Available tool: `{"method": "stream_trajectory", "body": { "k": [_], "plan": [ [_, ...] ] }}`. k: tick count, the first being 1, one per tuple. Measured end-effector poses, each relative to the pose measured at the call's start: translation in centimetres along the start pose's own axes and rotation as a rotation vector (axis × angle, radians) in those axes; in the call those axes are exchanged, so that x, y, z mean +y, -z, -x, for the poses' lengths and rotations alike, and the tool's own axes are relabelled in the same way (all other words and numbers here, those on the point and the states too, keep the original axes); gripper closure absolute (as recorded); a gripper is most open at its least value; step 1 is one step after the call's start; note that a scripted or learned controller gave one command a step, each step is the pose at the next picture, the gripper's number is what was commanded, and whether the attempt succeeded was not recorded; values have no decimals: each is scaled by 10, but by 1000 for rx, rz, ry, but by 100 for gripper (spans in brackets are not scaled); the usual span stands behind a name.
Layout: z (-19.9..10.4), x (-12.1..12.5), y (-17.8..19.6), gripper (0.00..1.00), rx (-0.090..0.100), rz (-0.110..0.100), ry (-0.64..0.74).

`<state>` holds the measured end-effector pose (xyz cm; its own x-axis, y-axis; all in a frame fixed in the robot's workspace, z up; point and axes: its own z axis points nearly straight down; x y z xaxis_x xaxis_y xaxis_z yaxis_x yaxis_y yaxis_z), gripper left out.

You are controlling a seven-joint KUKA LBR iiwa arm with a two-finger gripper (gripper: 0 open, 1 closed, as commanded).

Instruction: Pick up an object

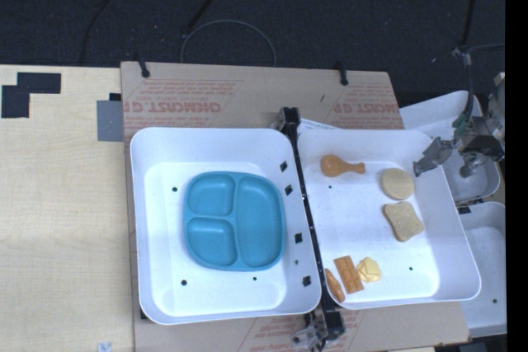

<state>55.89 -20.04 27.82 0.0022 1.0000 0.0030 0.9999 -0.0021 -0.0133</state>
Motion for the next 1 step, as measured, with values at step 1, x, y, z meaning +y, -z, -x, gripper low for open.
{"method": "stream_trajectory", "body": {
  "k": [1],
  "plan": [
    [0, 2, 6, 0, -2, 10, 2]
  ]
}}
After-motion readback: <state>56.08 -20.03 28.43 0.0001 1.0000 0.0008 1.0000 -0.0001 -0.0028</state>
